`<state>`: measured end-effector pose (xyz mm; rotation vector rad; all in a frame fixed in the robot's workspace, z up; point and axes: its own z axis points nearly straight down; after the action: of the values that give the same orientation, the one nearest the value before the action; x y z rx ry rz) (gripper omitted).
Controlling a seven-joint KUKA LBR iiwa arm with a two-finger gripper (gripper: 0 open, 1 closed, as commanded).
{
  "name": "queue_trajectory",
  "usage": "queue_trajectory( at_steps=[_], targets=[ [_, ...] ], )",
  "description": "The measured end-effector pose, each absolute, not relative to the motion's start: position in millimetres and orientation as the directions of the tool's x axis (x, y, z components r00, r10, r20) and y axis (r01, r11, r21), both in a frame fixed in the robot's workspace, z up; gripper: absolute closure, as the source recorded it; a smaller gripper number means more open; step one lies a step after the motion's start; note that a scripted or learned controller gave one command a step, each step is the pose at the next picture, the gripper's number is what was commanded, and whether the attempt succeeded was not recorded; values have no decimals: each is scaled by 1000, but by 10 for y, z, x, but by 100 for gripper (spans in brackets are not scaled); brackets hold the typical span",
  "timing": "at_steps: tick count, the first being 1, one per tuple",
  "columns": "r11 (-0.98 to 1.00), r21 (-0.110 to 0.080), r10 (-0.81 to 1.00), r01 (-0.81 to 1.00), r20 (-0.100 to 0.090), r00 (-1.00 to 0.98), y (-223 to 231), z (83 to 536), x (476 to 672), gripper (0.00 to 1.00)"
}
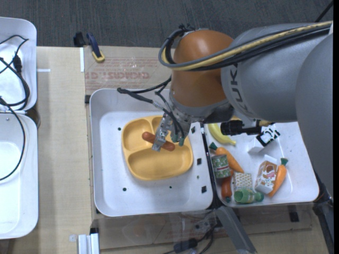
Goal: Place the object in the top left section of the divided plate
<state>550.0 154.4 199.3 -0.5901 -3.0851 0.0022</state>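
Note:
A red-brown sausage [168, 146] lies on the yellow divided plate [153, 165], which sits in the left of the two middle bins [106, 157]. The sausage rests slantwise near the ridge below the plate's upper sections, its left end [146, 136] reaching toward the top left section. My gripper [169, 137] hangs right over it with its fingers apart. One finger [159, 139] crosses the sausage's middle and the other [180, 136] stands off past its right end. The sausage is not pinched between them. The big orange wrist hides the plate's upper right rim.
The right bin [302, 189] holds a banana [220, 135], carrots, a small can, a green bottle and packets. A bin divider wall [207, 163] runs just right of the plate. Cables and another white bin [16, 142] sit at far left.

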Motion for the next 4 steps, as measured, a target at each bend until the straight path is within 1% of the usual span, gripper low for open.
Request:
queue_trajectory(
  at_steps=[1,2,3,4],
  targets=[
    [929,-1,369,369,0,-929,1544,1993,5501,0],
    [861,-2,508,508,1,-861,1624,1418,5464,0],
    [858,-2,514,514,0,-858,1600,1510,5477,100],
    [851,0,526,526,-2,-851,1689,2283,5633,100]
  ],
)
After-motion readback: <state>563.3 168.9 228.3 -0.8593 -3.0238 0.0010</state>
